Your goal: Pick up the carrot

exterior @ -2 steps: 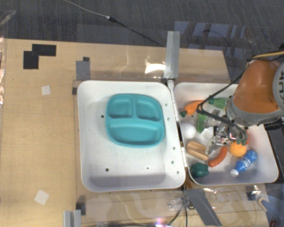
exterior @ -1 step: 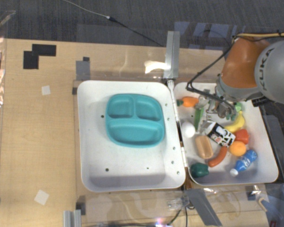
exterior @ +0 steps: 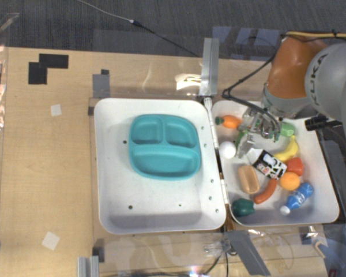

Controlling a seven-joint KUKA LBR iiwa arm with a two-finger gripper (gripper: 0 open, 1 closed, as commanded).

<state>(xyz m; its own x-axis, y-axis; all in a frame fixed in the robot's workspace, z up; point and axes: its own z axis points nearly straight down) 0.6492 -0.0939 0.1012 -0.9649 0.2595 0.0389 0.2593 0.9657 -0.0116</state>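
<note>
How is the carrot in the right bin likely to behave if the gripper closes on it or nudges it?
The carrot looks like a small, smooth toy, so it is probably stiff and light. Its rounded, tapered shape could let it roll or squirt sideways from the gripper. It lies near the right bin's far corner, so a nudge may push it against the wall.
</note>
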